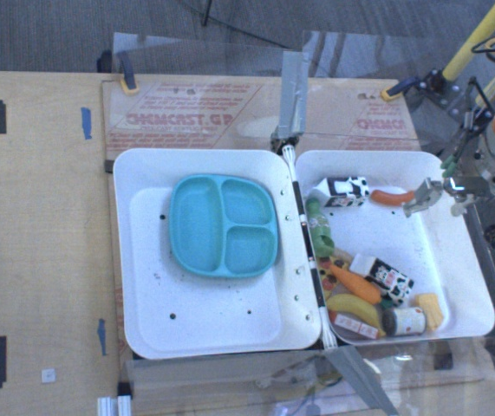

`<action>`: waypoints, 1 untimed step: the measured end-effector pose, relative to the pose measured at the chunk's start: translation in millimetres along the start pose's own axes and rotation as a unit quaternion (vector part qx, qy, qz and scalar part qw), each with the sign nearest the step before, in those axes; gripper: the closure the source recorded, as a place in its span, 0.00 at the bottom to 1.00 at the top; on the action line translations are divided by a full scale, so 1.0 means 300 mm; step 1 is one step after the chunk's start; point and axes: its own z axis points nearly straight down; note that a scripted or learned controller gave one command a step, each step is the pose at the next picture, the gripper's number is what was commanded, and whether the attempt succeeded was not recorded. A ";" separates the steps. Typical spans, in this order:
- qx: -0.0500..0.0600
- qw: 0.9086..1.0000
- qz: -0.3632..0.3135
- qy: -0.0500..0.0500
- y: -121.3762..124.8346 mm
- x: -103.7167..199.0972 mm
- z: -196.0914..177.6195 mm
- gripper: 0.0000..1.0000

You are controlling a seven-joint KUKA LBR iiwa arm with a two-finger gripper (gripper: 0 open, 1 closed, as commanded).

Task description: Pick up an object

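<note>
Reaching in from the right, the gripper (pixel 422 199) hovers over the upper right part of the right bin (pixel 420 250), its grey tip just beside the end of an orange-red sausage-shaped toy (pixel 388 197) that lies on the bin floor near the back wall. Whether the tip touches that toy cannot be told, and nothing is seen between the gripper's two parts; whether they stand apart or together cannot be told either (they are too small and blurred at this slant).

Just to the left of the sausage toy lies a small black-and-white carton (pixel 346 190), tilted on its side, near the wall between the bins. Below it, along that same wall, sits a green toy (pixel 320 235). Lower in the bin a cluster is crowded into the front: an orange carrot (pixel 356 282), a second black-and-white carton (pixel 387 278), a yellow banana (pixel 354 308), a small bottle (pixel 404 321) lying on its side, and a yellow piece (pixel 430 308) at its right end, several of these touching one another.

The left bin (pixel 143 319) holds a teal divided plate (pixel 224 225) with three compartments, resting flat toward the back.
</note>
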 end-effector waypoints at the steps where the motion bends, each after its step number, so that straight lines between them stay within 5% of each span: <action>1: 0.001 0.997 0.077 0.001 -0.073 0.001 0.122 0.00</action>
